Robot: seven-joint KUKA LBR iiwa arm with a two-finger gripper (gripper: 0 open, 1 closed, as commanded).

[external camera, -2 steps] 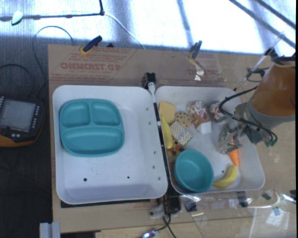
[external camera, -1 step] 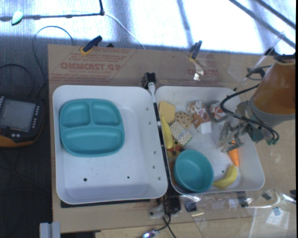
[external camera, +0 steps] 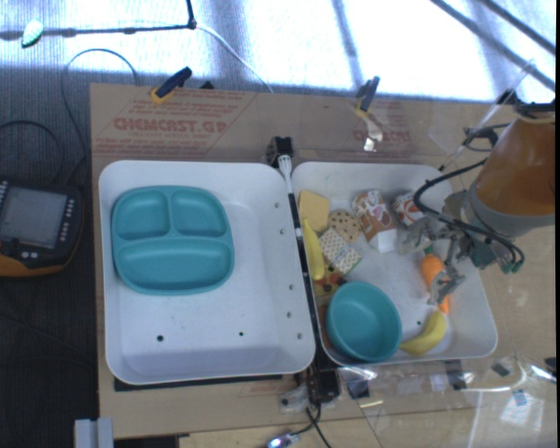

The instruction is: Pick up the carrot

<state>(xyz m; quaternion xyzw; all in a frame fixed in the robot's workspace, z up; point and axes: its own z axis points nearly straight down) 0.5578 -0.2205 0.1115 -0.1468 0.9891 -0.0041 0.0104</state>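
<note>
Jaws cannot be made out on the gripper (external camera: 445, 258), so their opening is unclear. Left to right: teal divided plate (external camera: 173, 239) in the left bin (external camera: 131, 343); teal bowl (external camera: 363, 319), then the carrot (external camera: 437, 276) right beside the gripper, its long axis running near-far; banana (external camera: 426, 334) nearer.

Pincer (external camera: 445, 267) partly hides carrot (external camera: 434, 271) — grip unclear.

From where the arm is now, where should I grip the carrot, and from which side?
Grip the carrot across its fat orange upper part, coming from above. It lies in the right bin, tapering toward the banana, and the pincer already hangs over it. Part of it is hidden, so this is a judgement.
</note>
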